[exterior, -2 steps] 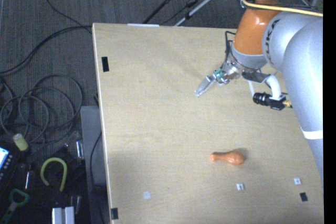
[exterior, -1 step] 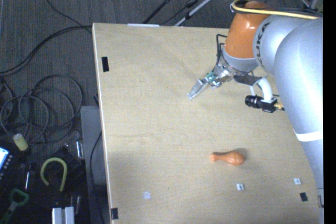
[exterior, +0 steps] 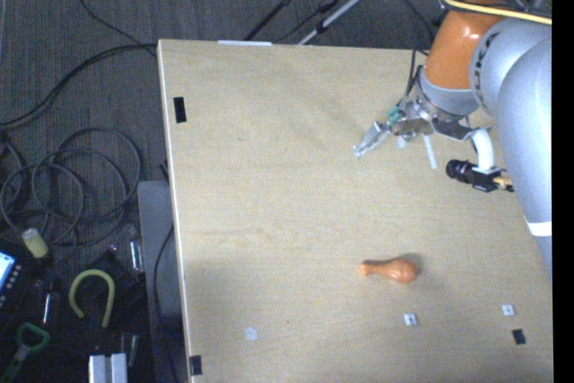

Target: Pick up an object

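You're at the approach step: the gripper (exterior: 369, 142) hangs open with nothing between its fingers above the bare tan board (exterior: 269, 193), well apart from the orange pear-shaped object (exterior: 392, 269) lying toward the near edge, so next you'd move over it and descend.

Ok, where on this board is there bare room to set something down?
The wooden board is bare across its whole left half, from the black marker down to the near edge. Also free: the middle strip between the gripper and the orange pear-shaped object. Tightest by the arm, upper right.
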Robot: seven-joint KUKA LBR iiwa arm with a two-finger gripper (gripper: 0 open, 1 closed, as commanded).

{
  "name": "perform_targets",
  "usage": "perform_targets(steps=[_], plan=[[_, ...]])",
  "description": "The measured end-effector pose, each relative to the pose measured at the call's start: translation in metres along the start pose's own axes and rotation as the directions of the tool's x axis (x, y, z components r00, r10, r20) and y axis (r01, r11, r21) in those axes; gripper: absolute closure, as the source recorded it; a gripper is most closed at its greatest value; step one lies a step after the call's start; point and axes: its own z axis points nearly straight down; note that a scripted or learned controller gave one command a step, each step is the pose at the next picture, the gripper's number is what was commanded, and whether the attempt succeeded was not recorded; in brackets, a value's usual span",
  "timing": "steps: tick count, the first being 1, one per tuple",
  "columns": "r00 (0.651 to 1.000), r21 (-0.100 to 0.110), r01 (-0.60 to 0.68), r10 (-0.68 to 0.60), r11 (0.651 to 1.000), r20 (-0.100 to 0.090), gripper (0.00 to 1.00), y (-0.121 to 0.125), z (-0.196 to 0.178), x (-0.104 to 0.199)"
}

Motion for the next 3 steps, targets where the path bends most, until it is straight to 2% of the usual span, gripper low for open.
perform_targets(steps=[1,2,3], plan=[[0.830,-0.001,0.558,-0.558,0.830,0.002,0.00,-0.010,0.021,-0.040],[0.945,-0.002,0.328,-0.328,0.945,0.000,0.00,-0.030,-0.054,-0.046],[0.946,0.000,0.325,-0.325,0.946,-0.001,0.00,-0.006,0.024,-0.023]])
